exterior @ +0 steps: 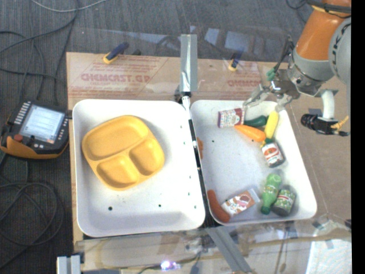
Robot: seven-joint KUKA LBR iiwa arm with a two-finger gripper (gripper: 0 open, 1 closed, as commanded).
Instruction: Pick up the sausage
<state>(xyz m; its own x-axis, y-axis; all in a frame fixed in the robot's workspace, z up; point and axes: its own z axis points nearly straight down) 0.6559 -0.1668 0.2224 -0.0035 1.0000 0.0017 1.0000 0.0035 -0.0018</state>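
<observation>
The sausage (217, 205), reddish brown and short, lies against the near left wall of the right bin (228, 164), next to a red and white packet (239, 202). My gripper (268, 99) hangs over the far end of that bin, well away from the sausage. Its two fingers stand spread and open, with nothing between them. Just below it lie a yellow corn cob (272, 123) and a green vegetable (258, 120).
The right bin also holds a red-labelled can (230, 117), a carrot (250, 132), a small sauce bottle (272, 153), a green bottle (270, 192) and a dark can (284, 200). A yellow divided plate (122, 150) sits in the left bin (137, 210). A pendant (37, 129) lies off the bench's left.
</observation>
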